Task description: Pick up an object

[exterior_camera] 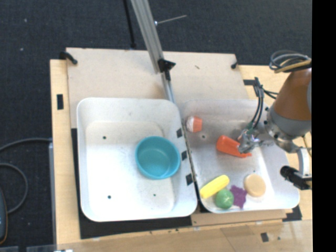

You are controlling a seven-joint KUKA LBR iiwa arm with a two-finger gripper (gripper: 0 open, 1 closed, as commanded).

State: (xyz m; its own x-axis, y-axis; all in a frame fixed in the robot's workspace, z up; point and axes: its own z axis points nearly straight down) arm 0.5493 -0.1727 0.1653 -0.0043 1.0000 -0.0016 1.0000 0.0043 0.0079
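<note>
The surface [105,72] carries two shallow white bins set side by side, and a slanted metal rail [149,30] crosses above their shared edge. The left bin [94,140] holds a blue bowl [157,157], upright, near its right wall. The right bin [210,114] holds the rest of the objects. The arm [294,101] reaches in over this bin from the right, grey with its orange band above the wrist, cables looping off its back.

The gripper [245,142] sits low in the right bin, right at the right end of an orange wedge-shaped piece [230,145], which lies flat near the bin's middle and looks like the thing being tried for. Whether the fingers are clenched on it or released, I cannot tell; the metal tip and the orange end overlap too closely to separate.

Along the bin's front edge lie a yellow banana-like piece [214,186], a beige round piece [255,185], a green ball [224,199] and a purple piece [238,196], clustered close together. A small orange-and-white cup-like item [193,123] lies near the bin's left wall, well apart from the gripper.

The risk I see is the contact point: the gripper meets the orange piece at its very end, not its middle, so a lift could let it pivot and slip out, or a closing pinch could simply push it away across the smooth bin floor.
</note>
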